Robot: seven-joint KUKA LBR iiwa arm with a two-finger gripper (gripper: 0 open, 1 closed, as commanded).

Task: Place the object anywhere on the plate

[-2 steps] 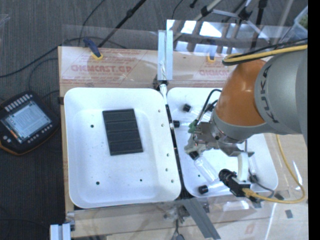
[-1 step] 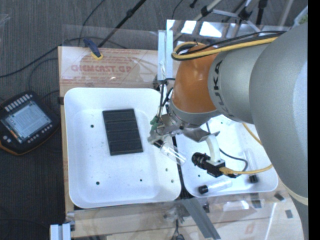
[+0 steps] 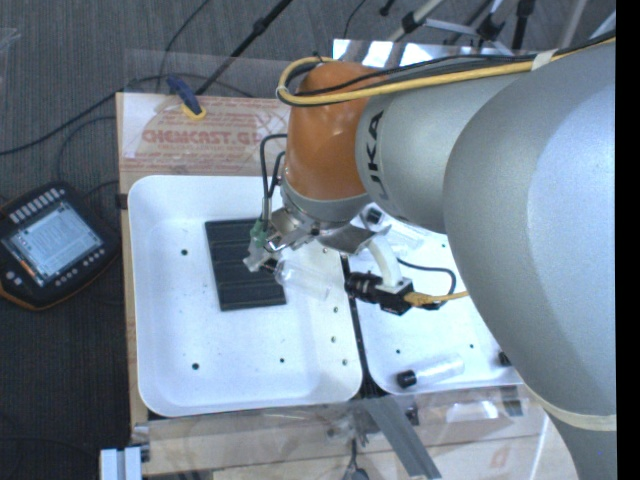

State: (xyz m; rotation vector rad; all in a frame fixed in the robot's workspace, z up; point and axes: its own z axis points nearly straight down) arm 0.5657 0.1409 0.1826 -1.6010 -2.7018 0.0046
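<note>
Black plate (image 3: 243,264) lies in the left bin (image 3: 170,368). Jaws (image 3: 266,256) hover at its right edge; whether they are parted I cannot tell.

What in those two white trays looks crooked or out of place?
The dark ribbed plate in the left bin sits slightly askew to its walls. A clear tube with a black cap lies on its side in the right bin.

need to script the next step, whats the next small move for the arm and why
Probably lower slightly and release: the gripper hovers at the right edge of the dark ridged rectangular plate in the left white bin. Whether it carries anything is unclear.
</note>
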